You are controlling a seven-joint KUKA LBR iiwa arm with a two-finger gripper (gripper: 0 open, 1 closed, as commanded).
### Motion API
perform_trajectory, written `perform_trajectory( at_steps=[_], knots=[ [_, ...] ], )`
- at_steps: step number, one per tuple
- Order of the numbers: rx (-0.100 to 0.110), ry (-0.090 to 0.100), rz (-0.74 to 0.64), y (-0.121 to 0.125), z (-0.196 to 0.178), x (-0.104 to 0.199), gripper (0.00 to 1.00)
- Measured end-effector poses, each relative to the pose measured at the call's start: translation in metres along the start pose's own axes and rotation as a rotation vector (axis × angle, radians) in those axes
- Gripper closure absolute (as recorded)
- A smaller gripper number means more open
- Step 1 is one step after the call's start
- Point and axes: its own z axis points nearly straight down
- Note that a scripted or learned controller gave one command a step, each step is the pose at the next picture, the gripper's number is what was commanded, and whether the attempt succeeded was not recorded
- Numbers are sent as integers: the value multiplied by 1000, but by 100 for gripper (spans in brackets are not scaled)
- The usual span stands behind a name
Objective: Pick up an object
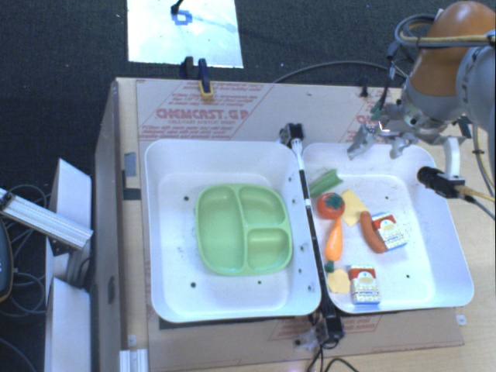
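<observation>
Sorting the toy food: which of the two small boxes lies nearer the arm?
The box beside the sausage, toward the bin's far side; the other box sits at the near edge.

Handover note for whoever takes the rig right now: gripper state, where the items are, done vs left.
Gripper: jaws open, holding nothing, hovering over the back rim of the right bin.
Right bin holds: toy tomato, carrot, sausage, green pod, yellow cheese slice, two small cartons, and a small yellow piece.
Left bin: green divided plate.
Done: nothing picked yet.
Left: descend onto one item, close, lift.
</observation>
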Motion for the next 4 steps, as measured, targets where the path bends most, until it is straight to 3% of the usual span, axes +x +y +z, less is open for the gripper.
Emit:
perform_trajectory(
  at_steps=[1,2,3,4],
  knots=[
    [-1,-1,2,12,115,-21,0],
    [0,0,-1,12,120,25,0],
    [-3,0,-3,13,108,25,100],
    [-3,0,-3,13,108,25,0]
  ],
)
